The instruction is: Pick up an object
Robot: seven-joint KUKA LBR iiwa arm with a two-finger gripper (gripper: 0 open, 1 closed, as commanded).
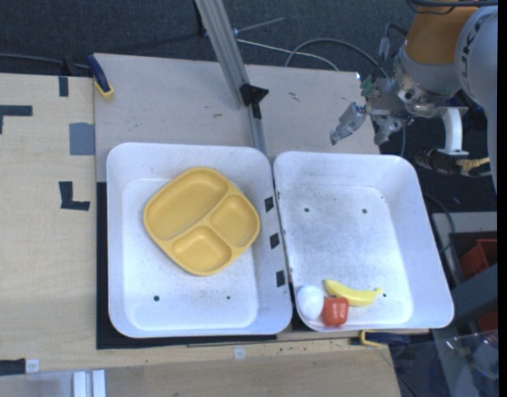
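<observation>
My yellow tray (201,220) looks like smooth, matt plastic. Beside it, the two white bins (352,172) look like plastic, speckled with dark dirt. The bench (38,222) under them looks like pale matt wood.

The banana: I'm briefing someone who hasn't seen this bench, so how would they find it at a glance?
Start at the right-hand white bin and go to its near left corner, where three small things cluster. The banana is the curved yellow one, lying flat just right of a white ball and above a red pepper; it alone is long and yellow.
</observation>
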